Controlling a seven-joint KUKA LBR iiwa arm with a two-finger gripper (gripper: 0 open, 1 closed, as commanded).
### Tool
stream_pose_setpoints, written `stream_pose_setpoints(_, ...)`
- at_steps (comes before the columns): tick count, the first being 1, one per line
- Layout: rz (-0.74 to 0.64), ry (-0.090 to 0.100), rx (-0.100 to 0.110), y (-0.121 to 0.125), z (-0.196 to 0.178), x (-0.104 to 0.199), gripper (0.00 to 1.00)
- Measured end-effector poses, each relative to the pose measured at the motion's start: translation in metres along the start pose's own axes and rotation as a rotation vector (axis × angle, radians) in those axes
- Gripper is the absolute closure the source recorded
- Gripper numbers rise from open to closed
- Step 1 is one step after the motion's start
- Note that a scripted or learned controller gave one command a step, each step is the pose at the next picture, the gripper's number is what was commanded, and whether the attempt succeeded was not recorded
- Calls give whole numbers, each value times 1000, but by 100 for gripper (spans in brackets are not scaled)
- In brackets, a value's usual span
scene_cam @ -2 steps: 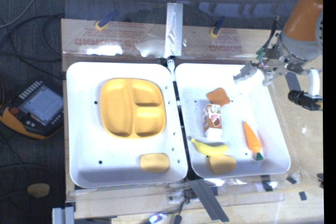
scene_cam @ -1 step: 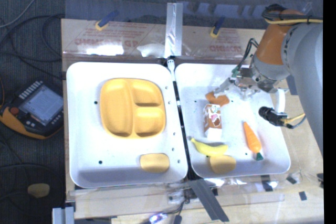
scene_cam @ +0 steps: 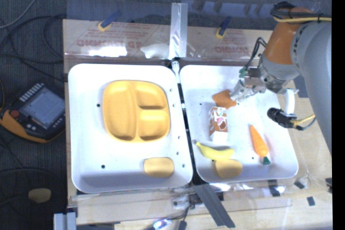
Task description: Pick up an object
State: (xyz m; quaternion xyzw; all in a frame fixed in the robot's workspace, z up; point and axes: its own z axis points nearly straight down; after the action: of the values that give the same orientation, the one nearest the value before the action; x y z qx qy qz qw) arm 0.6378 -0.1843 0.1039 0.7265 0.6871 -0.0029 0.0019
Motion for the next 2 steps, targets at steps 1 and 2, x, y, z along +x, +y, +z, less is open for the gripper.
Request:
stream_pose_setpoints(1,0,0,0,0,0,0,0)
stream_pose_setpoints(2,76,-1,-8,-30,15,38,0)
